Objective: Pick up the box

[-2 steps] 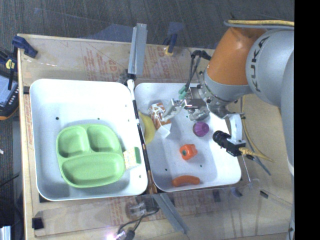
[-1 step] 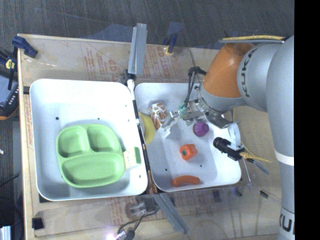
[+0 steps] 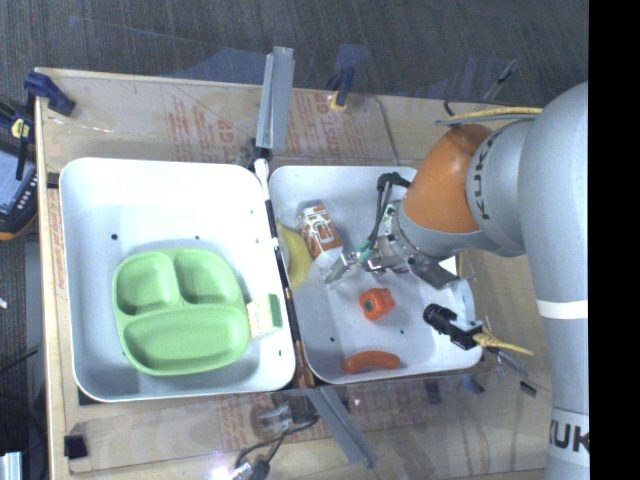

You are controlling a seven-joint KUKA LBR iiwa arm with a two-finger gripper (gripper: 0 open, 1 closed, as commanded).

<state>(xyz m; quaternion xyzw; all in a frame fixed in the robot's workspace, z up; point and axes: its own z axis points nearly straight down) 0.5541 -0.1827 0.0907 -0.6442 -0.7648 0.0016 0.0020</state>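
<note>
Grey arm [image 3: 545, 198], orange band, white ring, black KUKA lettering.

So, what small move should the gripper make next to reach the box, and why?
Probably a short shift toward the left bin. The gripper sits low in the right bin, just beside the box, which lies near the dividing wall and is not between its fingers. It likely needs to centre over the box first.

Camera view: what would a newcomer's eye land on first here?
The grey arm with its orange band fills the right side, its gripper low over the right white bin, close to the small orange-and-white box. In the left white bin lies a light green divided plastic tray.
</note>
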